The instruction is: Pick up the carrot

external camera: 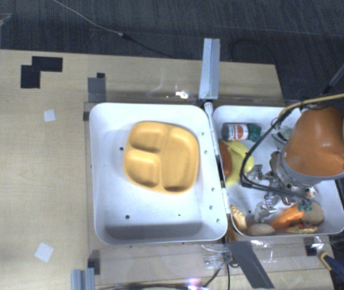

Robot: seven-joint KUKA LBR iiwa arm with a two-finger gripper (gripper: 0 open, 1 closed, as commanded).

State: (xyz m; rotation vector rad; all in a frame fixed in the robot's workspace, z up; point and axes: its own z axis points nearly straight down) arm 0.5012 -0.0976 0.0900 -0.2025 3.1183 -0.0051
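Carrot (288, 216) lies in the right bin (340, 221), close to that bin's near edge and toward its near-right corner, an orange wedge tilted among other pieces. A tan, rounded item (260, 228) sits just to its left, a pale brown lump (314, 212) touches or nearly touches it on the right, and something yellowish (305, 227) is tucked beneath it. Farther back in the same bin are a banana (239, 159) and a small can (239, 131). The left bin (105, 180) carries a yellow divided tray (162, 156).

The jaws (273, 203) hang just above and slightly left of the carrot, under the arm's orange band (318, 144). How far open they are I cannot tell; metal parts and cable clutter the spot, and nothing can be seen clamped between them.

The main risk is crowding. With neighbours pressed against the carrot, a closing grip may catch the tan item or the brown lump instead, or pinch the carrot's tapered end so it squirts free. Its tilt likely makes a squeeze across the width unstable. The nearby bin wall also leaves little room, so a descent could strike the rim or shove the pile.
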